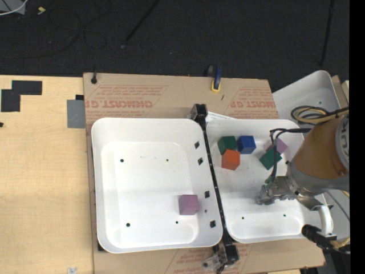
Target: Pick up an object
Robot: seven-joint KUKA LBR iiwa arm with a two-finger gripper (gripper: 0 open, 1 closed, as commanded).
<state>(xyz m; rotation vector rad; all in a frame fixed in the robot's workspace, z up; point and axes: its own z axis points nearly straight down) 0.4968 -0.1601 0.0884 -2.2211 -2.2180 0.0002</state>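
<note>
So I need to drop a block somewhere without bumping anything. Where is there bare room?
Left bin: bare all around the lone purple block. Right bin: a bare strip along the near rim. Crowded at its far end with green, blue and orange blocks, and around the claw.

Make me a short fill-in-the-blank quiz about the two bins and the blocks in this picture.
1. The lone purple block lies in the ____ bin.
2. Touching the orange block's far side are a green block and a ____ one.
3. The gripper is low over the ____ bin.

Missing words: left; blue; right
</note>
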